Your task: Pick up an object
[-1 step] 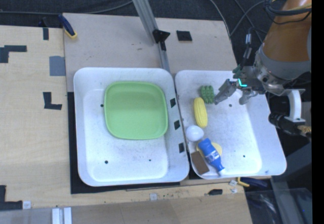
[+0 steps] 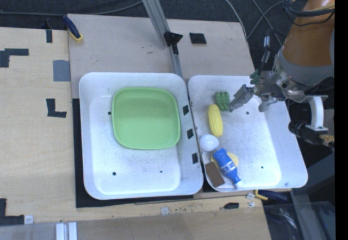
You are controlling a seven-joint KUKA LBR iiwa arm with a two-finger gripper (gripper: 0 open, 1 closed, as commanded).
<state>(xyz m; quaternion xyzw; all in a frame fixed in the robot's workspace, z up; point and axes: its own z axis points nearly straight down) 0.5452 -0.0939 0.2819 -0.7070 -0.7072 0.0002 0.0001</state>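
The right bin (image 2: 272, 146) holds several small objects along its left side. A green knobbly toy (image 2: 221, 99) lies at the top, with a yellow corn cob (image 2: 215, 119) below it. Further down are a white ball (image 2: 208, 142), a blue bottle (image 2: 225, 166) lying over a yellow piece (image 2: 233, 158), and a brown block (image 2: 213, 174). My gripper (image 2: 250, 105) hangs above the bin's upper middle, just right of the green toy. It is open, and nothing sits between its fingers (image 2: 237, 99).
The left bin (image 2: 98, 174) carries a square green plate (image 2: 145, 118). A slanted metal pole (image 2: 157, 13) rises behind the bins. Cables trail over the bench at the back right. The right half of the right bin is bare white floor.
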